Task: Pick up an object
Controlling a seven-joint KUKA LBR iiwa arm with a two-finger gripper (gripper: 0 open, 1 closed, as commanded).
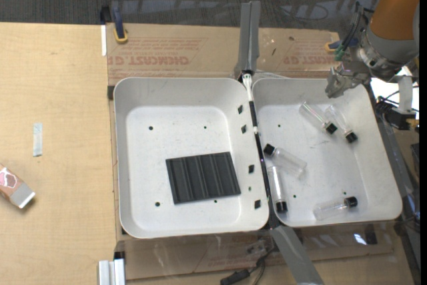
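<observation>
Look at the upper right of the frame: your gripper (339,85) hangs over the top edge of the right bin (373,210). You cannot tell how its hand is set, and nothing shows in it. Five clear tubes with black caps lie in that bin. Two tubes (319,118) sit near the top, just below the gripper. One tube (275,189) lies by the left wall. The left bin (133,143) holds a dark ridged mat (202,177) in the middle of the frame.
</observation>
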